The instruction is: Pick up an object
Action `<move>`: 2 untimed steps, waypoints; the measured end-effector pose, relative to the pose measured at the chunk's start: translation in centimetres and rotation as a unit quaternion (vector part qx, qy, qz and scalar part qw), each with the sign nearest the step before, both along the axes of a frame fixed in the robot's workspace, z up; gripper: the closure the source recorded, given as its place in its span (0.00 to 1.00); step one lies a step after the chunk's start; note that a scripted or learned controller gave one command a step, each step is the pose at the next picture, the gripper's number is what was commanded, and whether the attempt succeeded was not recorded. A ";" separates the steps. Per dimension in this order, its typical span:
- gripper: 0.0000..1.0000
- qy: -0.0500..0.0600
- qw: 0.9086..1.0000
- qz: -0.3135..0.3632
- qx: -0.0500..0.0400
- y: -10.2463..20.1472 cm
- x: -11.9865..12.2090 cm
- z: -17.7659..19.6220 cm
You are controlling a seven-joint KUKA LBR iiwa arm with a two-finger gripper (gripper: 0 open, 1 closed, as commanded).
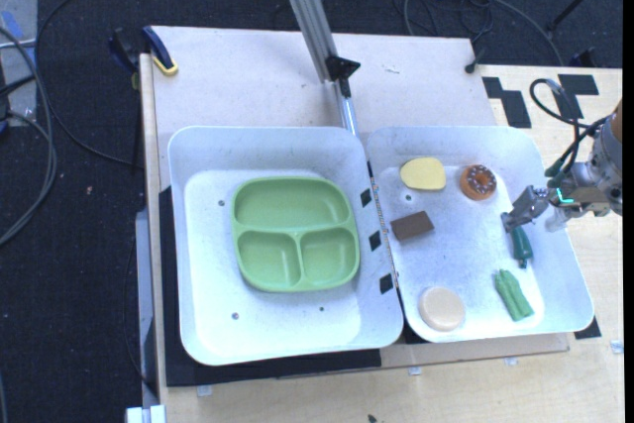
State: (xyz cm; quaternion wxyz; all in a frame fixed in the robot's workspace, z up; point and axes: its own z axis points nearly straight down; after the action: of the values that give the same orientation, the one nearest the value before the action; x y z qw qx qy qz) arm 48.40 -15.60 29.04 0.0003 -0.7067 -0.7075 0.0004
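Observation:
The right bin (555,154) holds a yellow piece (423,173), a brown-glazed donut (478,181), a dark brown block (412,226), a cream round piece (442,308) and a green ridged piece (513,294). My gripper (521,225) reaches in over the bin's right side, low above its floor. A small teal piece (522,251) lies directly under the gripper's tip, just above the green ridged piece. Whether it touches the gripper is unclear.
The left bin (198,163) carries a green three-compartment tray (296,233). A slanted metal pole (309,0) rises from the back between the bins. Cables (555,99) hang beside the arm at the right.

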 end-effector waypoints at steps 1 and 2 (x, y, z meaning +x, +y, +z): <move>0.00 0.000 1.000 0.000 0.000 0.0 0.0 0.0; 0.00 0.003 1.000 -0.001 0.001 0.0 -0.4 -6.3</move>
State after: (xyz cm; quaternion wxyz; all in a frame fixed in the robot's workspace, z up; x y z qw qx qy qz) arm 48.00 -15.64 22.73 0.0027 -0.7076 -0.7067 0.0017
